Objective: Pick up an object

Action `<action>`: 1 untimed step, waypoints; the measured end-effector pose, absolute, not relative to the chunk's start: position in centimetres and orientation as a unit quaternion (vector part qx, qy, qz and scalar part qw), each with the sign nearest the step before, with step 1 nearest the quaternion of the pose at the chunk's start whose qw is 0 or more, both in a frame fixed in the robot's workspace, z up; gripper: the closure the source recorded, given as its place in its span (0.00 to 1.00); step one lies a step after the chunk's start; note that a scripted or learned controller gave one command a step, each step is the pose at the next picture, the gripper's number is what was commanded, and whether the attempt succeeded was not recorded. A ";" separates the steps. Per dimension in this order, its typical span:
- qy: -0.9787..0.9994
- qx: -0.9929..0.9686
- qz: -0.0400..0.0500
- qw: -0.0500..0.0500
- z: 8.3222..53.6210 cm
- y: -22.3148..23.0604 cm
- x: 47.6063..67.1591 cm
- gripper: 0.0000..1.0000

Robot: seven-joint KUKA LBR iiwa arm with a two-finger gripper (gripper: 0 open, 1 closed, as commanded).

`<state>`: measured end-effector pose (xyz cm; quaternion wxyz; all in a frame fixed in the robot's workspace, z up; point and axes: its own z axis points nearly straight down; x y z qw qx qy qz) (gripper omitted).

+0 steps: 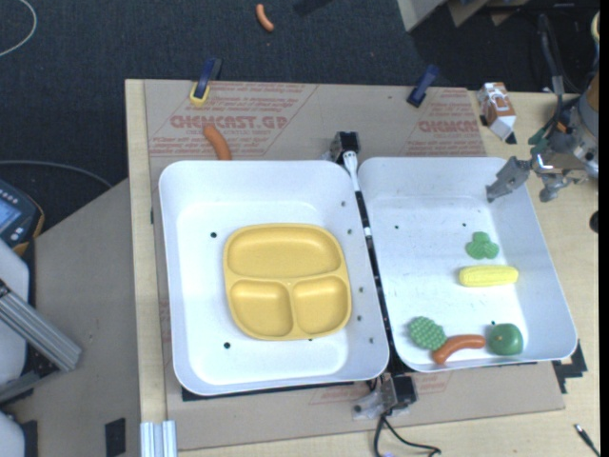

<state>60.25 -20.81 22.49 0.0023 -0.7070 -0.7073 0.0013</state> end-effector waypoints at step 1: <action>-0.707 -0.707 0.002 0.003 17.9 -21.4 59.8 0.00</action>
